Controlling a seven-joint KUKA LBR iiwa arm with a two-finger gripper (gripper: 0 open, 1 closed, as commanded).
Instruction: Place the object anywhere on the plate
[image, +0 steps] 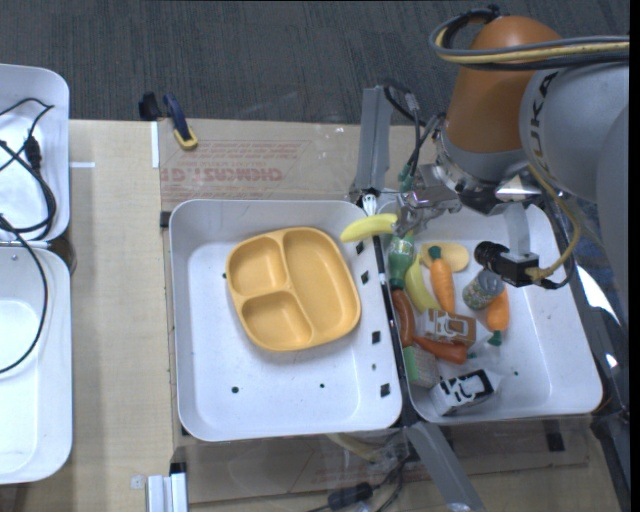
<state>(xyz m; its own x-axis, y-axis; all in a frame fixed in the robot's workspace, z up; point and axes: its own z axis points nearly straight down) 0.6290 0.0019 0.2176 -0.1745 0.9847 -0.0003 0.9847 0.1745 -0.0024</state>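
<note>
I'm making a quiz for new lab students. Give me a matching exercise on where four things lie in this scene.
Things:
1. plate
2. banana
3. carrot
4. black and white carton

Places:
A. near the right bin's front edge
B. over the rims where the two bins meet, at the back
C. in the left bin
D. in the right bin's pile, among other toy foods

Pairs: 1-C, 2-B, 3-D, 4-A

two white bins (195, 330) on a bench (120, 300), black cables (25, 190) at left.
</note>
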